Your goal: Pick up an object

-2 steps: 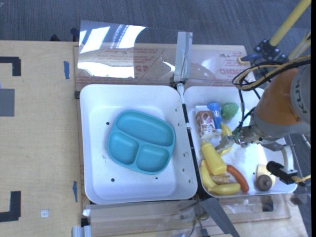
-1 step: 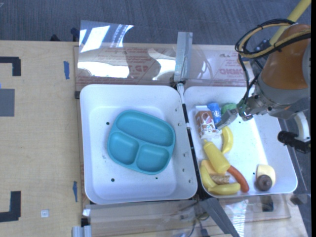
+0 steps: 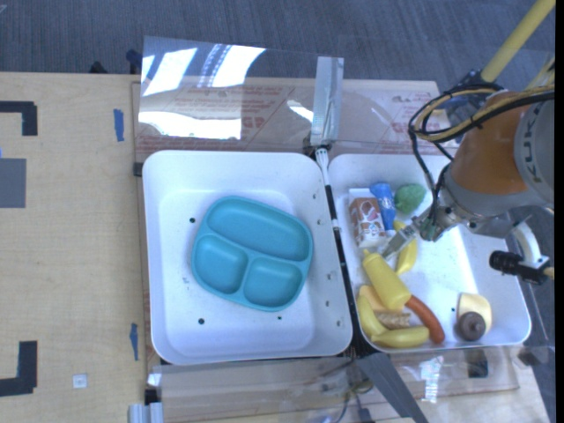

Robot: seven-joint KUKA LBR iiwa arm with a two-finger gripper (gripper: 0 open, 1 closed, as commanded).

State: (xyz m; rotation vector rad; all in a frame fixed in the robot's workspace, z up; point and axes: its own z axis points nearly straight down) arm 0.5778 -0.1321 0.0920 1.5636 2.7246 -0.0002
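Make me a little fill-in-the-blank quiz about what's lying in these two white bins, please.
1. The left bin holds a divided plate whose colour is ____.
2. That plate has ____ compartments.
3. The red hot dog lies in the ____ bin.
4. The arm's gripper is over the ____ bin, near a green toy.

Missing words: blue; three; right; right.

No legible txt; arm shows partial letters "KU"; packet print too small to read.
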